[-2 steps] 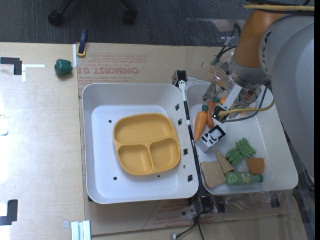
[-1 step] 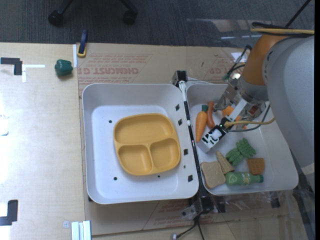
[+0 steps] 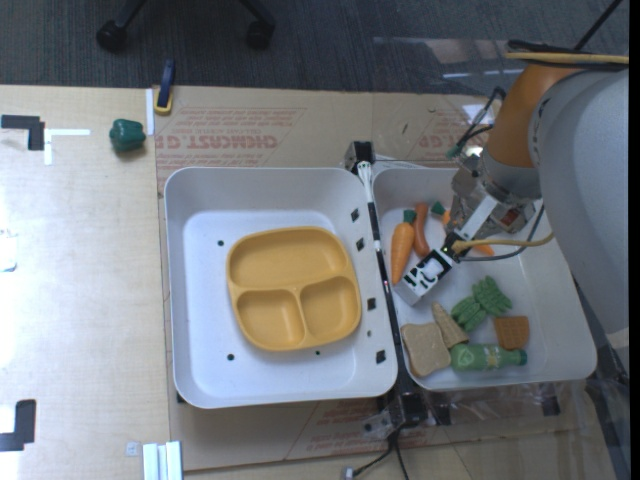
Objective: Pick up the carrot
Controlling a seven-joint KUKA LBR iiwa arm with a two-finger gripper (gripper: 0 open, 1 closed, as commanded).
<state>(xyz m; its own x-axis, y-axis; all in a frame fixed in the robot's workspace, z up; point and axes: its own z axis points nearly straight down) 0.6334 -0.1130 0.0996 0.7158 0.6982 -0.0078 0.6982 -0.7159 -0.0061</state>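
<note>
You are looking at the approach step: the pincer [image 3: 428,273] is hanging low in the right bin [image 3: 570,298], just beside the lower end of the carrot [image 3: 401,251], which is lying along that bin's left wall with nothing gripping it, and you cannot tell from this slant how the pincer is set. The next move, as I judge it, is calling for a small shift toward the carrot's middle, lining up across its width before closing. Around it, the surface is carrying a left bin [image 3: 190,298] holding a yellow divided plate [image 3: 294,287], with a green toy [image 3: 127,135] on the cardboard and office chair legs [image 3: 180,13] on the dark carpet beyond.
</note>
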